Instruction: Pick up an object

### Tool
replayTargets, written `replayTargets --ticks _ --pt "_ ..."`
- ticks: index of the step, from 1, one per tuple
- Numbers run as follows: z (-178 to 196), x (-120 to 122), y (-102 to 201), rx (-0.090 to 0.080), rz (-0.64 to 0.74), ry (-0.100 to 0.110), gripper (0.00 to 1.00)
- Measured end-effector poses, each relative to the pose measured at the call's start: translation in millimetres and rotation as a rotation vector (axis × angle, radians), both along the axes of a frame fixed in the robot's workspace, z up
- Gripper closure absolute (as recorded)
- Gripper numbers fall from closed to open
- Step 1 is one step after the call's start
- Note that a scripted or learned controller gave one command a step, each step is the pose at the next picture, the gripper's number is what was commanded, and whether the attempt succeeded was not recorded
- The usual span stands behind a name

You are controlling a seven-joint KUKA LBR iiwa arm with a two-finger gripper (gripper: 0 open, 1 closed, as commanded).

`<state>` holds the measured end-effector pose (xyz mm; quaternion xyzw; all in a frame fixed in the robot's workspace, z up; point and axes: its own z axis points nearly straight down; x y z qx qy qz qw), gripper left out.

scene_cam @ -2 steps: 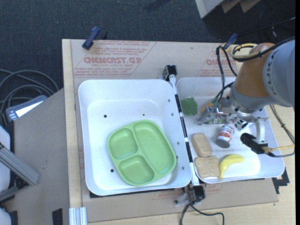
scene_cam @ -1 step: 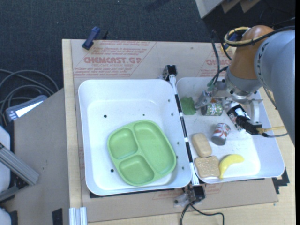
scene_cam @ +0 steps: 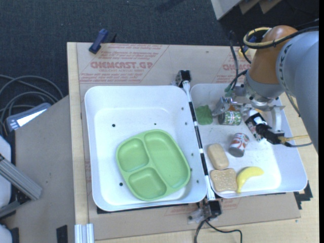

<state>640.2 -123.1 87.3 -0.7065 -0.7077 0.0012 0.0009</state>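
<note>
The right bin [scene_cam: 288,178] holds several objects. A green-labelled jar [scene_cam: 232,118] lies on its side near the bin's back. My gripper [scene_cam: 228,107] is low over this jar, right at its upper edge, and the wrist hides where they meet. A green soft lump [scene_cam: 204,115] sits to the jar's left by the bin's wall. A red and white can [scene_cam: 238,143] lies in the middle. Nearer the front are a tan roll [scene_cam: 217,156], a slice of toast [scene_cam: 224,180] and a yellow banana [scene_cam: 249,176].
The left bin [scene_cam: 101,105] holds a green divided tray [scene_cam: 152,164]. A black clamp [scene_cam: 183,77] sits where the two bins meet at the back. The arm and its cables [scene_cam: 273,130] cover the right bin's back right corner.
</note>
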Motion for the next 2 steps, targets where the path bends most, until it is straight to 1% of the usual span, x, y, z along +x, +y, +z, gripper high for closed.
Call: replayTargets --ticks 1,2 --pt "94.0 -15.5 65.0 0.001 0.0 0.0 1.0" --pt "93.3 -58.2 123.9 0.001 0.0 0.006 1.0"
